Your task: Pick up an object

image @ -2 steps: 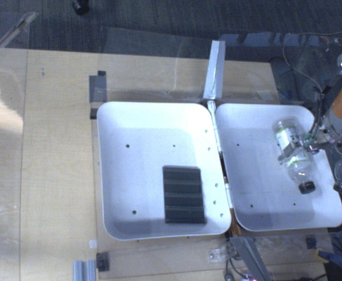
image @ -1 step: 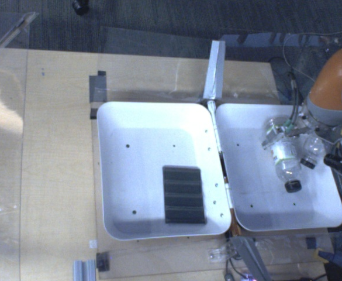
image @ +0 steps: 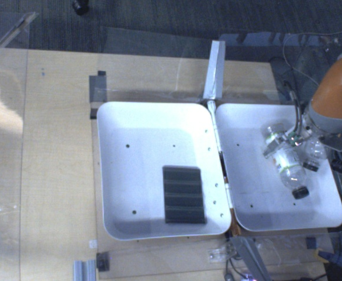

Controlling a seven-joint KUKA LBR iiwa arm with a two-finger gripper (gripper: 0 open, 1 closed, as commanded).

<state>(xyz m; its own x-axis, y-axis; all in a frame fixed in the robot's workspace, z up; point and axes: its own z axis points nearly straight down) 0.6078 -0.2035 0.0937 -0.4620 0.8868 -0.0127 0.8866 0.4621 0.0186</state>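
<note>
A pale wooden worktop (image: 48,174) has two flat white bins on it, side by side and touching in the middle. A thin grey metal bar (image: 214,69) sticks out behind the spot where they meet. Past the worktop, at the top of the view, is a dark floor (image: 159,4).

The left bin (image: 103,157) holds one thing. It is a black block (image: 184,195) with ridges running across it. It lies flat near the front of the bin, a bit right of the middle, and nothing touches it.

The right bin (image: 241,215) holds a clear plastic bottle (image: 286,164). The bottle lies on its side on the right half of the bin floor. Its small black cap (image: 300,192) points toward the front right corner.

The arm (image: 334,92) comes in from the right. Its big orange part hangs over the back right corner of the right bin. Below the orange part, the gripper (image: 290,139) reaches down into that bin. It sits right at the top end of the bottle, the end away from the cap. The shiny gripper and the see-through bottle blur together there. I cannot tell how wide the gripper is spread, or if it has hold of the bottle. I also cannot tell if the bottle is lifted or lies on the bin floor.
</note>
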